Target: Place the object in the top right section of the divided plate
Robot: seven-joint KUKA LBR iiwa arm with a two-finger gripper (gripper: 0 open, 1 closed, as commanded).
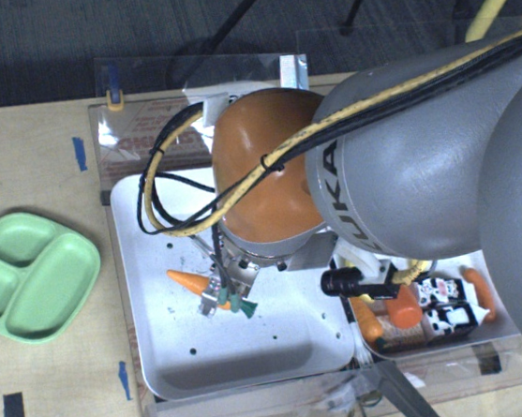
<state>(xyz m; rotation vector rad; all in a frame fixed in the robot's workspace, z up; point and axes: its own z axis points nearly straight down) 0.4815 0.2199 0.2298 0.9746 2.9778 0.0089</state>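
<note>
I read the scene from the near edge of the bench outward.

Nearest, at the right, the right bin holds a cluster of small items: an orange cup-like piece, a black-and-white patterned item and a thin orange stick at its right side. The grey arm covers most of this bin.

To the left of it, the left bin has a bare white floor along its near side. Further in, the gripper sits low over the bin floor, pointing down and to the left. A toy carrot lies on the floor with its pointed end to the left; its thick end reaches the gripper's tip, where I also see a small green piece. I cannot tell from this view whether the jaws are closed on the carrot or merely beside it, as the tip is small and cluttered.

On the wooden bench, well to the left of both bins, the green divided plate lies with three sections, all showing bare green. The carrot is well apart from it.

Further back, the orange band of the arm sits above the wrist, with black and yellow cables looping over the far part of the left bin. Bits of blue tape mark the bench near the bin's far left corner.
</note>
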